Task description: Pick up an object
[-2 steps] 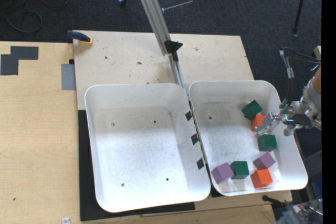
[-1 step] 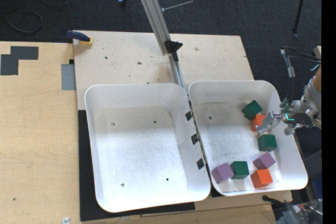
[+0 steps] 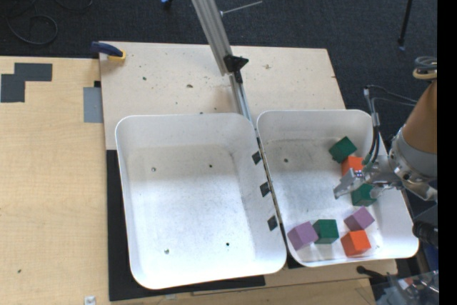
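The right bin (image 3: pixel 314 126) holds several small blocks. A green block (image 3: pixel 343 148) and an orange block (image 3: pixel 351 165) lie near its far right side. Along the front edge sit a purple block (image 3: pixel 303 234), a green block (image 3: pixel 327 230), a purple block (image 3: pixel 359 218) and an orange block (image 3: pixel 355 243). My gripper (image 3: pixel 357 187) reaches in from the right, low over the bin's right side. It is directly over another green block (image 3: pixel 366 194), which it partly hides. The orange block lies just behind the gripper.
The left bin (image 3: pixel 143 132) stands beside the right one, parted from it by a shared wall with black clips (image 3: pixel 264 189). A slanted aluminium bar (image 3: pixel 211 18) rises behind the bins. A cable (image 3: pixel 373 125) loops by the right bin's far corner.
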Robot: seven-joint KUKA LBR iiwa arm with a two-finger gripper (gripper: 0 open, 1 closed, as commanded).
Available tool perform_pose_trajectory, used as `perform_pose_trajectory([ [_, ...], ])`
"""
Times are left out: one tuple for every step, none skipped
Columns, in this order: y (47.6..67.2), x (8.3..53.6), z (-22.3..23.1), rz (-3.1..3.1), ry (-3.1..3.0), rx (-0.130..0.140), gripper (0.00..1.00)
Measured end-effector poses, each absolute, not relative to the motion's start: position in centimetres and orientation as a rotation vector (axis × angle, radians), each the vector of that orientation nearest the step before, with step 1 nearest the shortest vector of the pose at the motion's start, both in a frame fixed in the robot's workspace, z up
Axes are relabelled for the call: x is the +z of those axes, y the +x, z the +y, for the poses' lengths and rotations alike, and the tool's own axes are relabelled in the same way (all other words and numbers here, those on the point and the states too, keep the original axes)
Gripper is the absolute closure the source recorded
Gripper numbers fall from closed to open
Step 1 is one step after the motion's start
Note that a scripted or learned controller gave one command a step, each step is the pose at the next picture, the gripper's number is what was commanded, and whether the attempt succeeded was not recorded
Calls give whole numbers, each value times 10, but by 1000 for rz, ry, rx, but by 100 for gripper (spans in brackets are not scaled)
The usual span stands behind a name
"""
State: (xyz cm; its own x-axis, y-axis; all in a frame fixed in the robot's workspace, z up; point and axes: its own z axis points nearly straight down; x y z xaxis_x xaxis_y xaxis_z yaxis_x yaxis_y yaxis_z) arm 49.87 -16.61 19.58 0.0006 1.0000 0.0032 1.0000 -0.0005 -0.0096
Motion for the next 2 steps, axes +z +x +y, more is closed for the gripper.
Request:
perform_pose_trajectory([
  [496, 134, -173, -2213, -2217, 7, 0],
  [502, 115, -175, -2232, -2232, -11, 0],
])
